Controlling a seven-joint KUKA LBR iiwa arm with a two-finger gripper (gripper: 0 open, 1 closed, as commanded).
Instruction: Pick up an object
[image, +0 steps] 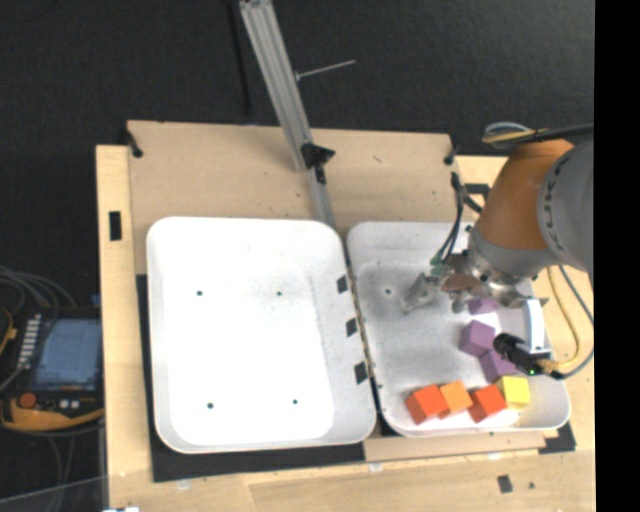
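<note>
orange blocks (440, 401), purple blocks (481, 337) in right bin (390, 250)

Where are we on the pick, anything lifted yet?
Done: the arm has reached into the right bin, with the gripper low over its bare middle. In hand: nothing visible. The purple blocks, orange blocks, red block and yellow block all lie on the bin floor. Left: the grasp and lift.
</note>
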